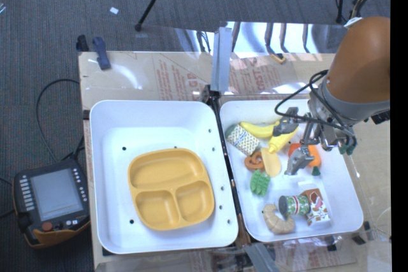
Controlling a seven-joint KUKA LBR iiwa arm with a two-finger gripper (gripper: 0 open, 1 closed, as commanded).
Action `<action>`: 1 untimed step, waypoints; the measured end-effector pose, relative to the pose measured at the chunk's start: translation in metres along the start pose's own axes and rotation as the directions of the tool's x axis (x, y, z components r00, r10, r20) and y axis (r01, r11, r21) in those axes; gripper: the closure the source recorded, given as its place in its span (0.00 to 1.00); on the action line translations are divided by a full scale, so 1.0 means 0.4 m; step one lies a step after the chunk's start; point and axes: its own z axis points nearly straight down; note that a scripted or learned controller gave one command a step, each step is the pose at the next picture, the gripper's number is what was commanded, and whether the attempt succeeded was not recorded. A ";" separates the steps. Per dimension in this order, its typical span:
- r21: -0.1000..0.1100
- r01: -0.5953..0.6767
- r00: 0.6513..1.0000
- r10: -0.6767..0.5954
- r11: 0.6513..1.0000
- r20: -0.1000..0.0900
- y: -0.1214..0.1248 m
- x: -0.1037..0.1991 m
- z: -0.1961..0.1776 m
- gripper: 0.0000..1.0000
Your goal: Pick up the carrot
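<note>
The carrot (306, 157), orange with a bit of green at its end, lies in the right bin (354, 195) near that bin's right wall, about halfway along it. The gripper (300, 159) hangs directly over it, its metal fingers (294, 164) reaching down at the carrot's left side, though whether they are spread or pressed together cannot be told from this view. The grey arm's orange band (361, 60) sits above the bin's far right corner. Just left of the carrot lie a yellow squeeze bottle (280, 137) and a banana (258, 129), with a pretzel (255, 161) and a green toy piece (259, 183) toward the bin's middle. Near the front wall are a small can (294, 205), a red and white carton (316, 205) and a croissant (278, 219). The left bin (108, 130) carries a yellow divided plate (171, 187) at its centre. A teach pendant (51, 199) rests on the floor beyond the bench's left edge.
</note>
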 end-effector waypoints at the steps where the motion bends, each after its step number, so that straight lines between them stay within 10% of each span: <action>1: -0.001 -0.033 0.999 0.033 0.999 -0.008 -0.174 -0.050 0.154 0.00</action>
